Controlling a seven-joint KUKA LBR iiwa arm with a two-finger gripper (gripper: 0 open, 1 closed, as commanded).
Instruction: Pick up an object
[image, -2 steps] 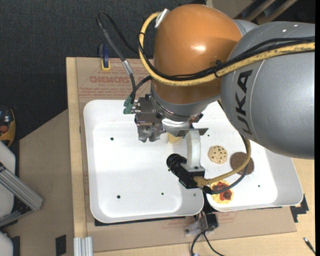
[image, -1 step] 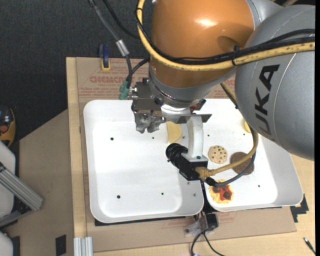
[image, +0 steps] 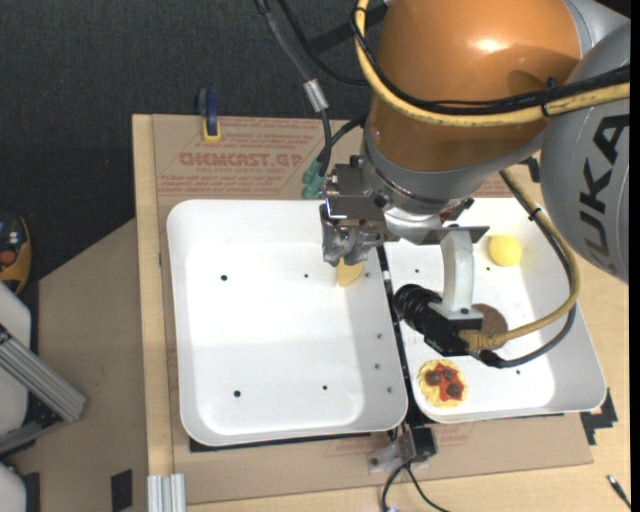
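We see the claw (image: 343, 255) shut on a pale yellow piece (image: 349, 272) at 2 o'clock in the left bin (image: 200, 300); a yellow ball (image: 505, 250) lies in the right bin (image: 560, 380).

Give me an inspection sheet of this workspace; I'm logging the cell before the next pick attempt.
Surface: two white bins, left bin, right bin, on a brown board.
Job's things: small tan piece at the pincer; yellow ball, pizza toy, brown disc in the right bin.
Clutter: blue clamp on the board's far edge.
Grippers: pincer low over the left bin; finger state unclear.
Cables: yellow hose and black cables.
Surroundings: dark floor.
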